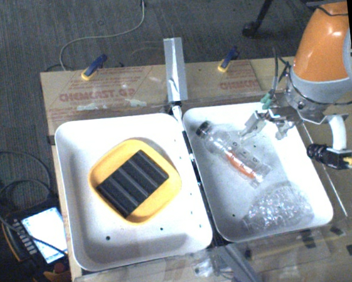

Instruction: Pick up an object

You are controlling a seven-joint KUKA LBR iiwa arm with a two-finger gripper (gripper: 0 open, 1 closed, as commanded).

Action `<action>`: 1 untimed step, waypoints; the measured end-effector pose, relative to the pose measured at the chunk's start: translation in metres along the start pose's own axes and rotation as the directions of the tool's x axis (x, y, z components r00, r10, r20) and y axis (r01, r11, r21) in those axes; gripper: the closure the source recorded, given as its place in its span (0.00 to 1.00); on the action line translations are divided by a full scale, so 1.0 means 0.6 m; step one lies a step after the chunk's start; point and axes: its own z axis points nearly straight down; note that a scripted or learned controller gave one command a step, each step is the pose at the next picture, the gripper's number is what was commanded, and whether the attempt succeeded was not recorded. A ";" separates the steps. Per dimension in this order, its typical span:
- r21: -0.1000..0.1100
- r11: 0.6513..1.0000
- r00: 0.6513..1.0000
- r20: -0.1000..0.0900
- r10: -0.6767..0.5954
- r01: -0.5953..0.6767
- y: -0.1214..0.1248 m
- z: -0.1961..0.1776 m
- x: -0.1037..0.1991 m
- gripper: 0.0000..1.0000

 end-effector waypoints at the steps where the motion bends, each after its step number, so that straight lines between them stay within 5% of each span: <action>1: -0.007 0.997 0.997 0.001 -0.080 0.080 0.007 0.265 0.014 0.00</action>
